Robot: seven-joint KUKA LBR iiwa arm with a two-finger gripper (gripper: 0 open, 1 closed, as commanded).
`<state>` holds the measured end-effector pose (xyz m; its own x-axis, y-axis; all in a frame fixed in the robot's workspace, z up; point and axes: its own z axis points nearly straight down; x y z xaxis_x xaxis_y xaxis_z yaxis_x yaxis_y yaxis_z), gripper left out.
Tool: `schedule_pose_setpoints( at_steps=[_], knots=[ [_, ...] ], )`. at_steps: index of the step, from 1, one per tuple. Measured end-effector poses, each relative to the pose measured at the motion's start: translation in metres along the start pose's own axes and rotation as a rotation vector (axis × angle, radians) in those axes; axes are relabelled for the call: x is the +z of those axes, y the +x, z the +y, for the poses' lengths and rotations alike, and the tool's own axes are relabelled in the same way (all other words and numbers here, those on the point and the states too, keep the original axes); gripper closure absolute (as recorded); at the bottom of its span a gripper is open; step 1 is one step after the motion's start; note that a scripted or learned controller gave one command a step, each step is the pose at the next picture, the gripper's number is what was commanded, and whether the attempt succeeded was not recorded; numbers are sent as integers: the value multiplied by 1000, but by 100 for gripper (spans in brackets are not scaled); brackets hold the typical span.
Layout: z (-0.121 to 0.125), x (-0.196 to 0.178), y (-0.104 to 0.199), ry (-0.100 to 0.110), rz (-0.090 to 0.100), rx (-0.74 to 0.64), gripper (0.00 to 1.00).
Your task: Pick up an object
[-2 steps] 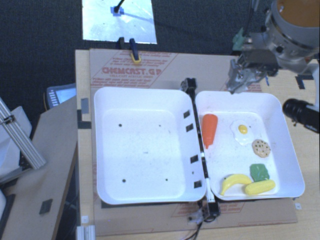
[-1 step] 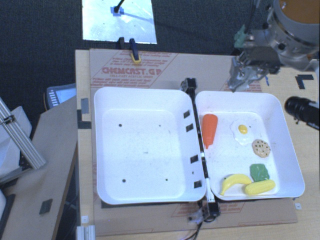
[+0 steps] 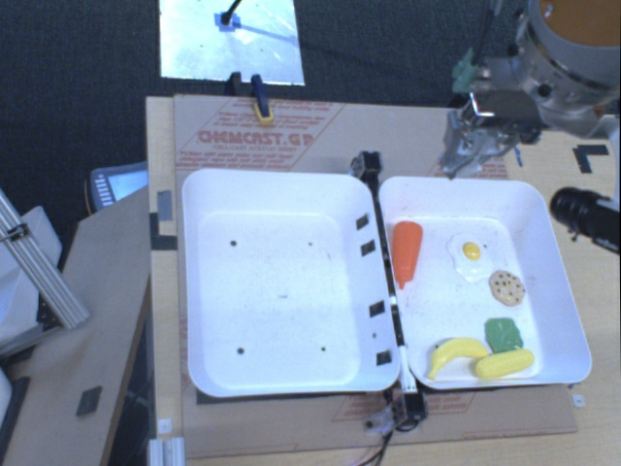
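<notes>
Here, the robot arm (image 3: 568,37) hangs above the far edge of the right-hand bin (image 3: 539,212), its gripper (image 3: 470,155) poised just past the rim with nothing between its fingers; whether those fingers are spread or shut I cannot tell from where I stand. Any of the toys below could be the pick: a carrot (image 3: 406,250) lies along the bin's left wall, a fried egg (image 3: 470,255) sits near the middle, a cookie (image 3: 506,286) just beside it, and a banana (image 3: 454,353), a green piece (image 3: 503,333) and a yellow piece (image 3: 504,362) crowd the near right corner. That cluster looks risky: closing fingers could nudge a neighbour or catch two at once. The carrot, tight to the divider (image 3: 380,260), may leave no room for a finger on that side. The egg and cookie lie flat and could slip. The left-hand bin (image 3: 209,212) offers open floor.
</notes>
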<state>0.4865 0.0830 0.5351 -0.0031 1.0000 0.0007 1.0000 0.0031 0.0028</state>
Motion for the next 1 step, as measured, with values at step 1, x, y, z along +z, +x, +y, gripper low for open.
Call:
schedule_pose_setpoints(
  at_steps=[1],
  knots=[
    [0, 0, 9, 0, 0, -1, 100]
  ],
)
